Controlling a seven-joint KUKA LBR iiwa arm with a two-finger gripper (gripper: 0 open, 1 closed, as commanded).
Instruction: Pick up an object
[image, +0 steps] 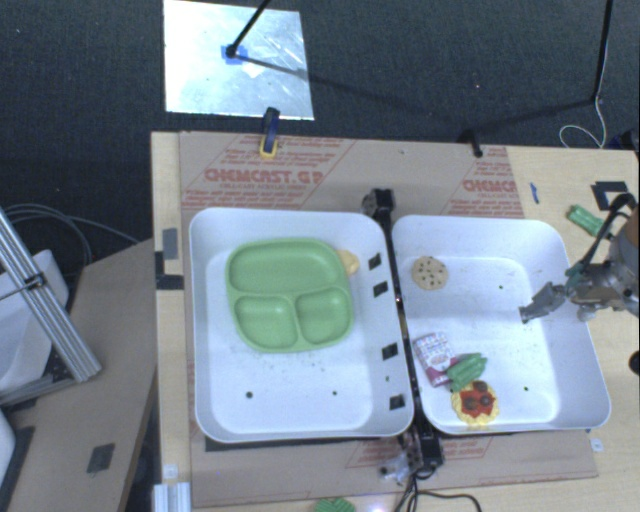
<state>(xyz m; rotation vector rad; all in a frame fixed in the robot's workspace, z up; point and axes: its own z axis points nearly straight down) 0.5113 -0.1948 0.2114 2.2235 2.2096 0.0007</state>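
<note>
My gripper (535, 306) reaches in from the right and hangs over the right part of the right bin (500, 238), with nothing seen in it. A round brown cookie (430, 272) lies at the bin's back left. Near the front left sit a small pink-and-white packet (432, 352), a green toy piece (465, 368) and a yellow-and-red pizza-like toy (475, 402), bunched together. The gripper is well to the right of all of them.
The left bin (300, 400) holds a green divided plate (290, 295) with a small yellow object (348, 262) at its back right edge. A black divider (395, 330) runs between the bins. A green item (584, 217) lies on the bench at the far right.
</note>
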